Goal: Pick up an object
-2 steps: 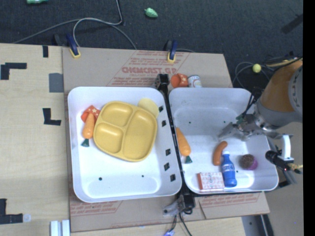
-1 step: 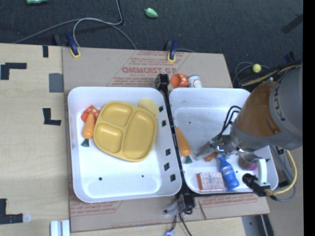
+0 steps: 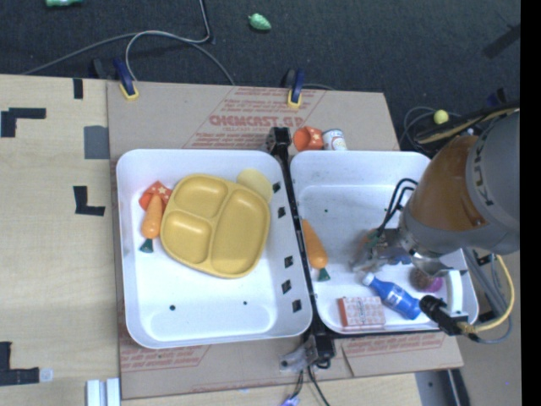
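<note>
While nothing looks lifted, we log the grasp as undone | near: blue bottle (image 3: 396,299) and red-white card (image 3: 362,311) lie in right bin (image 3: 338,172) | gripper (image 3: 376,250) low just above them, state unreadable | far: carrot (image 3: 314,245), yellow tray (image 3: 214,225) in left bin (image 3: 135,277)

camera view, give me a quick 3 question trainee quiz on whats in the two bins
1. True or false: the yellow divided plate lies in the left bin.
2. Which lies nearest the gripper? A) blue bottle B) toy carrot C) yellow divided plate
3. Fill in: the red-and-white packet lies in the ___ bin.

Key: 1 true; 2 A; 3 right.
</note>
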